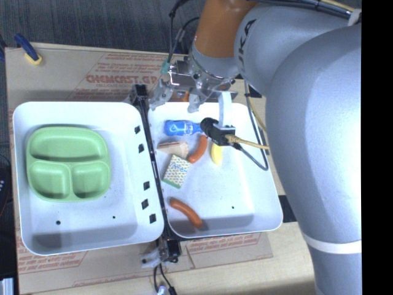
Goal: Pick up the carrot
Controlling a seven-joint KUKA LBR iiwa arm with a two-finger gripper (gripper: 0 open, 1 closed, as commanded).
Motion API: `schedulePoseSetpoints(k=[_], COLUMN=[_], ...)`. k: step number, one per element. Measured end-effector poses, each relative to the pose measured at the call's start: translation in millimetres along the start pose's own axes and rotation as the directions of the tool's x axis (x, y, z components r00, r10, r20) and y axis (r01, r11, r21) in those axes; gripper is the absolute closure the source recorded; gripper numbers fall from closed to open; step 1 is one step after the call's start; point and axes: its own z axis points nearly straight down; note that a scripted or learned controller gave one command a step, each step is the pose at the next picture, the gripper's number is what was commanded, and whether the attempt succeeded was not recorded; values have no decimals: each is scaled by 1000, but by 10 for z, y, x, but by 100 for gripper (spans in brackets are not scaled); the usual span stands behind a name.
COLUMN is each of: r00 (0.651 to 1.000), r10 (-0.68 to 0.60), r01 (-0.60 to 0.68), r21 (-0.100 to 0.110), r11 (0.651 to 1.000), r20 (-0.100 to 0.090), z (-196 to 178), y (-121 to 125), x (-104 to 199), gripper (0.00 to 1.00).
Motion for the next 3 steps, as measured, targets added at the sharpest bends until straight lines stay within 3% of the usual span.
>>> schedulePoseSetpoints(k=[1,2,3], r00=[1000,949,839], r10=[6,317,545], r01=[-6,-317,-545], r21=[3,1,-2], r11=[1000,949,839], r20=[0,0,-8], z=[721,1159,1483], y=[-80,328,378], x=[-556,-1181,-1353], gripper=[0,0,0])
